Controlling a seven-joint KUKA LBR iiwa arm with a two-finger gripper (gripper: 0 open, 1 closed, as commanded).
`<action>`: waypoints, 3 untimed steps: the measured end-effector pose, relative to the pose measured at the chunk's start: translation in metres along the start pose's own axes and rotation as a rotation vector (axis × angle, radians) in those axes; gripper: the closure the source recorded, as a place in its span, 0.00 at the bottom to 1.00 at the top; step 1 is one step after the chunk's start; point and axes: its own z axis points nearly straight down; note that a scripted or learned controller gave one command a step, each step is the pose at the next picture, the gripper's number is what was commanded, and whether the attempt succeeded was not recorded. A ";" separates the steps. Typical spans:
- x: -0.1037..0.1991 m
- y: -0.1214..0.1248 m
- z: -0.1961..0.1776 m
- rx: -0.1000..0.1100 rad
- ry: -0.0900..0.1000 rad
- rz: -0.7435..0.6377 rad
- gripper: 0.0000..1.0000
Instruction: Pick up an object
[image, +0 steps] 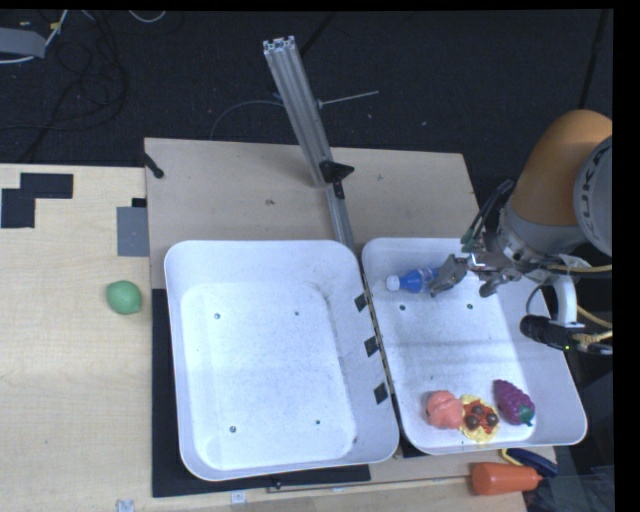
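Note:
My gripper (468, 281) hangs over the back of the right bin (470, 340), open, with nothing between its two dark fingers (445, 277). A small blue bottle with a white cap (409, 281) lies on the bin floor just left of the left finger, close to it or touching it. Along the bin's front edge lie a pink-orange fruit (443, 408), a yellow and red toy (480, 420) and a purple bunch of grapes (513, 401). The grey arm with its orange band (560, 170) reaches in from the right.
The left bin (260, 360) sits beside the right one. A green ball (125, 297) rests on the bench to the far left. An orange carrot-like toy (505, 478) lies outside the right bin's front edge. A slanted metal beam (305, 110) rises behind the bins.

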 end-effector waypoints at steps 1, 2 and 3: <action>0.000 -0.006 0.062 0.002 0.000 0.001 0.00; -0.001 -0.004 0.049 -0.004 -0.001 0.003 1.00; -0.004 -0.002 -0.013 -0.009 -0.002 0.002 1.00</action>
